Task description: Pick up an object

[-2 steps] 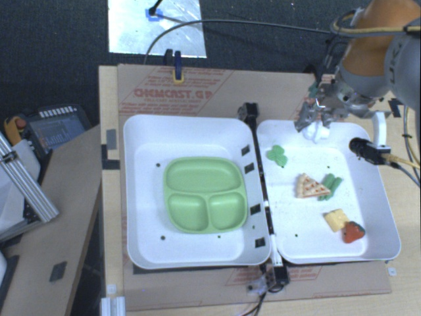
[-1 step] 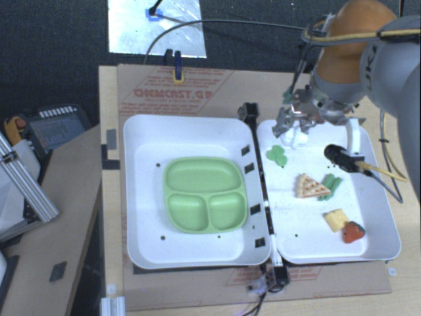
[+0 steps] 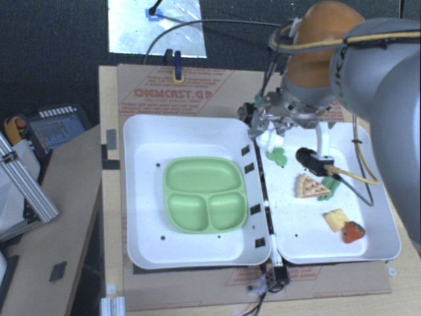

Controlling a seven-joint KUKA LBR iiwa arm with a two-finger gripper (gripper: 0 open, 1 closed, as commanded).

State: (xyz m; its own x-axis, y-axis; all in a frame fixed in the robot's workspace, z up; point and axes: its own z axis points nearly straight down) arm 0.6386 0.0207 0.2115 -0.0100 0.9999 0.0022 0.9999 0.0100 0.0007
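- The tool (image 3: 268,128) hangs low over the far left corner of the right bin (image 3: 375,255), at the end of the grey arm (image 3: 381,64) with its orange band.
- The wrist hides its tip from above, so I cannot tell whether it is open or closed. Nothing can be seen held in it.
- Closest to it is a small green piece (image 3: 277,155), lying on the bin floor just nearer the front edge and close to the bin's left wall.
- Further toward the middle of the right bin lies a toy pizza slice (image 3: 310,187), touching a dark green piece (image 3: 331,184) on its right.
- Near the front right corner sit a yellow block (image 3: 335,219) and a red strawberry (image 3: 353,232), side by side and touching or nearly so.
- The left bin (image 3: 141,242) on the tabletop (image 3: 112,176) holds a green divided plate (image 3: 204,193) in its middle, well apart from the tool.
- Judged step: the tool appears to be in the approach to a pick, with no object lifted yet.
- Judged next move: the green piece looks the likeliest target. The tool would need to shift toward the front edge, centre over the piece, descend to the floor and close.
- The nearby left wall leaves little room on that side.
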